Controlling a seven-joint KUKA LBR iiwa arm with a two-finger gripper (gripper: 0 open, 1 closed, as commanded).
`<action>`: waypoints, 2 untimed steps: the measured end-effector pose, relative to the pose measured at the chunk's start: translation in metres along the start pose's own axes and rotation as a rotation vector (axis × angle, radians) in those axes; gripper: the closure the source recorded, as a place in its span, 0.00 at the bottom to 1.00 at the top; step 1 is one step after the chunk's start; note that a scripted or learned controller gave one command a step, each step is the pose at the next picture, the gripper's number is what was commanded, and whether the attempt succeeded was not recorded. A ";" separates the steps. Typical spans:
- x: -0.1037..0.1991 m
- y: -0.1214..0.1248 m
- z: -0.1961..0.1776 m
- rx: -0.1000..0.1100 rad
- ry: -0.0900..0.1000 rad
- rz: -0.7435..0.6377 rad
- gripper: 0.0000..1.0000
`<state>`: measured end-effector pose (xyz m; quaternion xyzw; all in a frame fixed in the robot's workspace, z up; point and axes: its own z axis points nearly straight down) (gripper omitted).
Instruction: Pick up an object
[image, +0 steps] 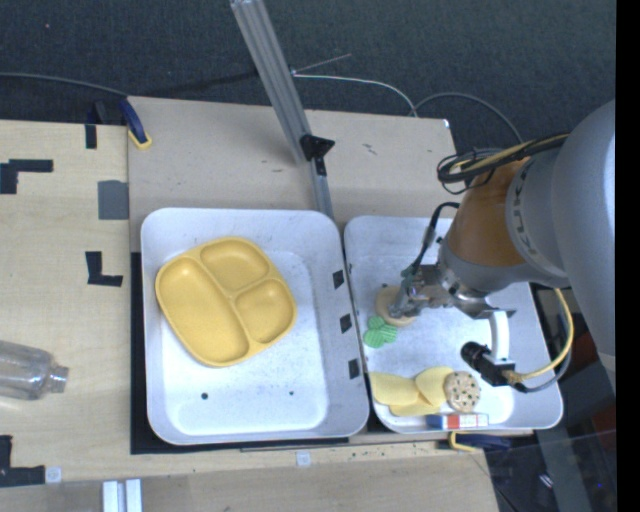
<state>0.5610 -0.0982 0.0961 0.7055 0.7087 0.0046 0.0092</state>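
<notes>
My gripper (404, 300) is low over the left part of the right bin (520, 305), reaching in from the right. Its tip sits on or just against a small tan object (388, 305). A small green object (379, 334) lies just below it, close to the bin's left wall. Along the bin's front lie pale yellow flat pieces (403, 391), a round speckled biscuit-like thing (461, 390) and a red and blue marker (457, 421). The arm's wrist hides the bin floor behind the gripper.
The left bin (240, 395) holds a yellow divided plate (226, 298) in its upper left. A metal rod (281, 85) slants down to the bins' shared rim. A clear bottle (25, 371) lies on the bench at far left. Cables (470, 165) loop by the arm.
</notes>
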 end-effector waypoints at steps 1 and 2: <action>-0.061 -0.055 -0.001 0.002 0.002 0.010 1.00; 0.012 -0.006 -0.017 0.016 0.009 -0.005 1.00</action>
